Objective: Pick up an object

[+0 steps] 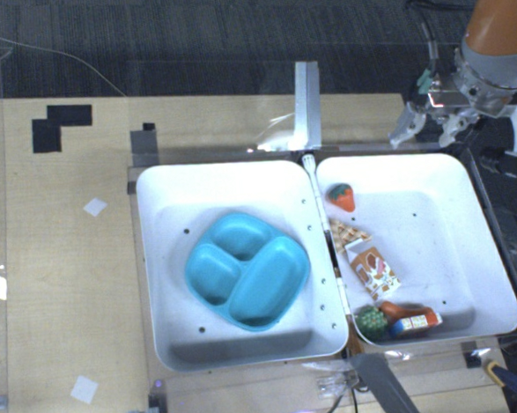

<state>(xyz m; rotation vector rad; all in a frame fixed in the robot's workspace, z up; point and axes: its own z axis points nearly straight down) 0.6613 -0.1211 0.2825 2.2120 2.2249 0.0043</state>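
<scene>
Right, we see the grey two-finger gripper [436, 129] hovering spread open, grasping nothing, just beyond the far rim of the right white plastic bin [469, 186]. Along that bin's left wall lie a red strawberry toy [342, 197], patterned carton [372, 271] and red bottle [411, 318]; its middle stays bare.

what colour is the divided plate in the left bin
Light blue; the divided plate shows best in the camera view.
</scene>
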